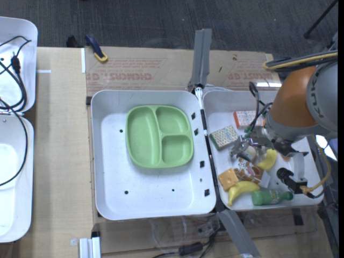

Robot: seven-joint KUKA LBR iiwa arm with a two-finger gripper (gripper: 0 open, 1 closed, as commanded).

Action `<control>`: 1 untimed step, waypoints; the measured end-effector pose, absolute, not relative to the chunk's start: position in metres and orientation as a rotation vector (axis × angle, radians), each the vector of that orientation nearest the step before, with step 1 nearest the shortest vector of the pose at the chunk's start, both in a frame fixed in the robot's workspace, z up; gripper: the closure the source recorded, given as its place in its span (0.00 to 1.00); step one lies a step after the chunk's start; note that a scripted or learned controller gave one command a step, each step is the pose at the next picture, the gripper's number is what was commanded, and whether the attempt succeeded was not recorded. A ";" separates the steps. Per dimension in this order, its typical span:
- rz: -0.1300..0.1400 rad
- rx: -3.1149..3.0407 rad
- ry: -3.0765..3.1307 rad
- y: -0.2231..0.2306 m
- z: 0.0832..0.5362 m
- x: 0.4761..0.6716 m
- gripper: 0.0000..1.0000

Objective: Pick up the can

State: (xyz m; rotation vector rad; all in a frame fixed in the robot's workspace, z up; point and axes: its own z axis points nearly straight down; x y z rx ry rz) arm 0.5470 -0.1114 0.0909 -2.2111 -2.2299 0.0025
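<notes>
Camera view.

- The gripper (244, 147) hangs low over the middle of the right bin (221, 110), down among the clutter. I cannot tell how far open it is. I see nothing held in it.
- I take the can (250, 171) to be the red-and-white printed item on the near side of the gripper. It is small and partly covered, so I am not sure of this.

Risks, as I judge them:
- The can is hemmed in. A short banana (267, 158) lies just beside it on the right, an orange block (227, 179) on the left, and a long banana (242, 190) on the near side.
- A close here could take a banana instead, or push the can away.
- If the can lies on its side, it may roll or slip out of a pinch.
- The arm's bulk hides the bin's right part from me.

Containers:
- Right bin: besides the above, a small red-and-white box (244, 117) towards the far wall, and a green-and-white carton (223, 137) left of the gripper. A green bottle (271, 196) lies on its side along the near wall.
- Left bin (105, 198): one green divided plate (159, 136), lying flat and well apart from the gripper.
</notes>
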 end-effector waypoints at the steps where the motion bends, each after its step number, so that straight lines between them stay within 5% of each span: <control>1: 0.003 -2.216 -2.226 -0.113 0.100 0.547 1.00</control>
